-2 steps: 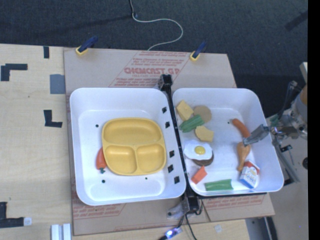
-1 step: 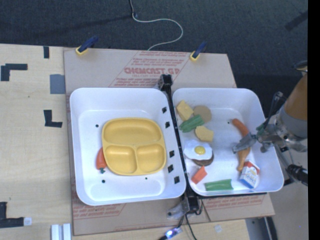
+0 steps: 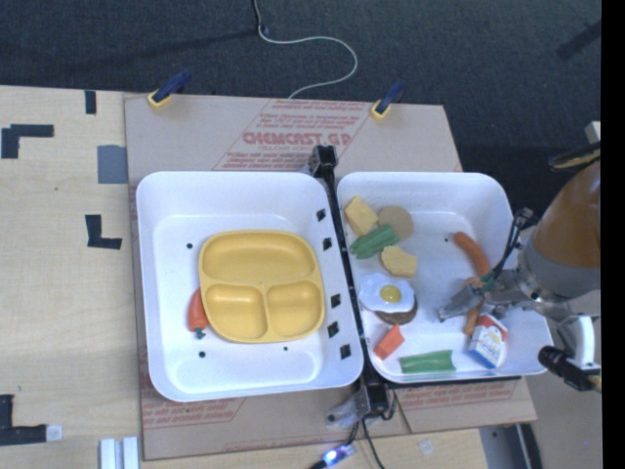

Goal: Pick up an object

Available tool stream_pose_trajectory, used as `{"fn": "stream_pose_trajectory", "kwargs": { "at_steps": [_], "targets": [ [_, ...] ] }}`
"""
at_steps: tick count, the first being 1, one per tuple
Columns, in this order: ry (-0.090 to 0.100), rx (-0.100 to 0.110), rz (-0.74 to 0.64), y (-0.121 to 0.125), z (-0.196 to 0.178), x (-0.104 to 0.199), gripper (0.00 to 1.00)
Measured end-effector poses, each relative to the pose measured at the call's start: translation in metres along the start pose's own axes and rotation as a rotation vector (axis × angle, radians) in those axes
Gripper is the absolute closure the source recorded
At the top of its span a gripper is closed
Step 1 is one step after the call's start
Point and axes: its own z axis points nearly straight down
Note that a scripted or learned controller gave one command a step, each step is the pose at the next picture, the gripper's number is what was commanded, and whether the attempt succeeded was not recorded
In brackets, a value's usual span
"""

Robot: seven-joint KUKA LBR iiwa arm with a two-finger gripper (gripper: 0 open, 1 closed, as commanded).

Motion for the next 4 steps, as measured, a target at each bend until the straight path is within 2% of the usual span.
{"fn": "stream_pose_trajectory", "kwargs": {
  "at_steps": [1,2,4],
  "targets": [
    [-0.004,-0.007,-0.001,0.0,0.022,0.001,0.0],
    [-0.004,-0.007,-0.001,0.0,0.013,0.0,1.0],
    [-0.003,-0.008,-0.001,0.0,-0.064,0.0,1.0]
  ]
}}
